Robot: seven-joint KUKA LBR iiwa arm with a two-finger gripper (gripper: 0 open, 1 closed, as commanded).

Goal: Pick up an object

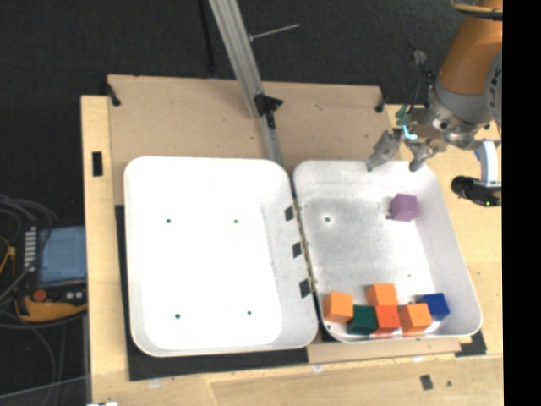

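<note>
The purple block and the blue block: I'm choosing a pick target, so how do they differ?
The purple block lies alone in the upper part of the right bin, just below the open gripper; the blue block sits at the bin's near edge, packed beside an orange block. Purple is pale; blue is dark and saturated. Both are small cubes in the same bin.

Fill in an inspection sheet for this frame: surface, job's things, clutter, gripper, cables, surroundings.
Surface: wooden bench bearing left bin and right bin.
Job's things: purple block alone in the right bin; orange blocks, green block and blue block clustered at its near edge.
Clutter: nothing seen.
Gripper: gripper open, over the right bin's far edge, holding nothing.
Cables: bundle left of the bench.
Surroundings: metal pole, dark floor.
</note>
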